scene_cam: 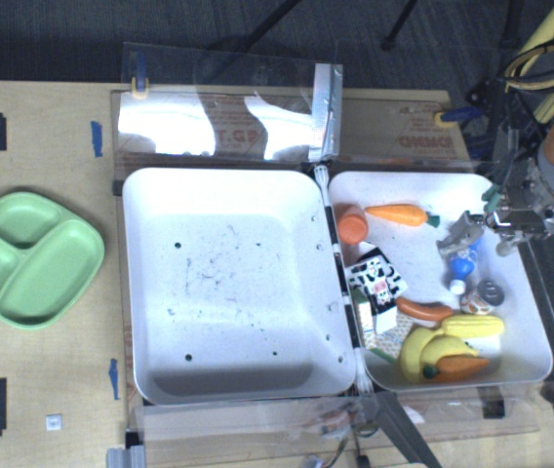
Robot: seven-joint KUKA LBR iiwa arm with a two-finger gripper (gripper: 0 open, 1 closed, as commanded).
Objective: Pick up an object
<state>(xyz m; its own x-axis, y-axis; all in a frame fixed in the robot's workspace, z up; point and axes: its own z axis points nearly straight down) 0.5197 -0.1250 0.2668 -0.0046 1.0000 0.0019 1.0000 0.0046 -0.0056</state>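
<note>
Toy food fills my right bin point(521, 291): a carrot point(397, 215) and an orange cup-like piece point(353, 226) near the far wall, a black-and-white patterned box point(375, 279) against the divider, and a sausage point(423, 310), a banana bunch point(423, 351), a yellow piece point(472, 328) and a second orange piece point(462, 366) crowded into the near corner. A blue-and-white bottle point(461, 268) and a small grey round thing point(491, 292) lie toward the right wall. Most of the bare floor I see in that bin is a patch in its middle, between the carrot and the sausage. The left bin point(160, 203) offers wide room. A green divided plate point(31, 258) sits well apart on the bench's left. My gripper point(467, 232) hangs over the right bin's far right part, just above the bottle, the arm entering from the right with its wrist cut off at the frame edge. I cannot tell how the fingers stand; they blur into the metal of the hand, and nothing shows between them.
</note>
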